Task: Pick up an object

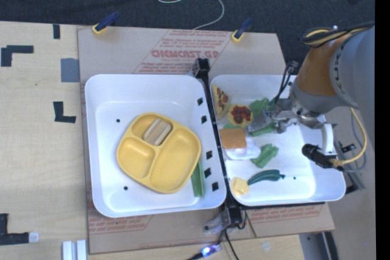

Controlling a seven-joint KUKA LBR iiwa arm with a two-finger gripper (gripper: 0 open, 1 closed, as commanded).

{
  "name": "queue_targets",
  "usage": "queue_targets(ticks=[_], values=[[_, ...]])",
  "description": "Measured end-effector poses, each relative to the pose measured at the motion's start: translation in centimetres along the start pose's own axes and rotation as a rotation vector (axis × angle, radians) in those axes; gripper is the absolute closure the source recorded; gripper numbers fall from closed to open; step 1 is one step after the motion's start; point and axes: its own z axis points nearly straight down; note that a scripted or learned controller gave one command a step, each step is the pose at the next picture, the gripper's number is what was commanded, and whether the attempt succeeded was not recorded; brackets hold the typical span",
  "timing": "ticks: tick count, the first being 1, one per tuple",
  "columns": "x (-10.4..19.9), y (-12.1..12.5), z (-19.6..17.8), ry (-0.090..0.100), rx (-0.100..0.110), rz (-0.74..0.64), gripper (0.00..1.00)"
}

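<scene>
While the gripper (pixel 275 119), grip state unclear, touches a green toy (pixel 263 129), the left bin (pixel 100 100) holds a yellow tray (pixel 159 152).

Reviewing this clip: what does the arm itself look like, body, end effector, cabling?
The arm is a thick, rounded grey body with an orange band above the wrist. Its small metallic end effector is too dark to detail. A yellow cable loops over the top, and black and yellow cabling trails beside a white bracket lower down.

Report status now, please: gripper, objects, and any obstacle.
Gripper low in right bin, among green toy food; grasp unconfirmed. Yellow divided plate in left bin. Items crowded near divider.
</scene>
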Motion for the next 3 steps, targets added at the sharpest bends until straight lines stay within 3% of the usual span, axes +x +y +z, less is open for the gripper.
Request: queue_targets(ticks=[3], values=[[-0.3,-1.1,-13.1,-0.001,-0.006,0.001,1.0]])
